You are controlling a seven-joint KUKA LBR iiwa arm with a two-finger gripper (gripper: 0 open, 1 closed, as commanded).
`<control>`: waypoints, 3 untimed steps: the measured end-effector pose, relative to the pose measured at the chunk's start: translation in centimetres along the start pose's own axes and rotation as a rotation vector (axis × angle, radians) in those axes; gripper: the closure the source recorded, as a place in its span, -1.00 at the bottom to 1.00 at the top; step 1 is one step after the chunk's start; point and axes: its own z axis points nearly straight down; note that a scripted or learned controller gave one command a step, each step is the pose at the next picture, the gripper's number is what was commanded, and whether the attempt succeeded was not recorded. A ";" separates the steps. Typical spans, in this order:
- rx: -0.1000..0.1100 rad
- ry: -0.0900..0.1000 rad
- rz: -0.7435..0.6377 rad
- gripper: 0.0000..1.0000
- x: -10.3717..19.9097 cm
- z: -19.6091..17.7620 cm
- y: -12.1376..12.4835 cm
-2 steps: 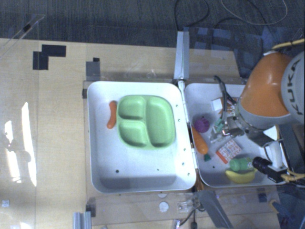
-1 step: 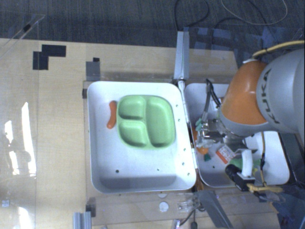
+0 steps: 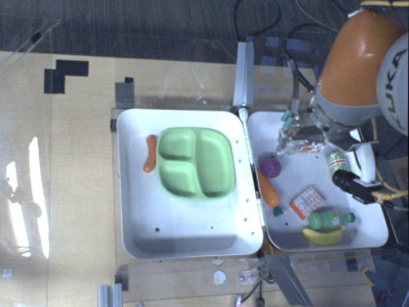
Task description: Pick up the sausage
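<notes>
Two white bins sit side by side on my pale wooden desk [image 3: 64,190], dark carpet beyond. Sausage [image 3: 149,153] lies in the left bin [image 3: 185,242], left of a green tray [image 3: 195,162]. My fingers [image 3: 295,139] hover over the right bin [image 3: 374,235]; whether they're released or clenched, I cannot tell.

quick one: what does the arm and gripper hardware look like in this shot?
The arm is a rounded grey body with a big glossy orange band above the wrist and dark lettering on the grey shell at the right edge. The gripper is a pale metallic assembly with teal-green fittings. Black cables loop behind the arm.
</notes>
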 end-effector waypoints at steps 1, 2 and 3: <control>0.005 0.001 0.116 1.00 -2.0 10.9 -5.4; 0.001 0.000 0.010 1.00 0.3 5.2 -0.3; 0.005 0.000 0.154 1.00 -2.5 10.9 -3.0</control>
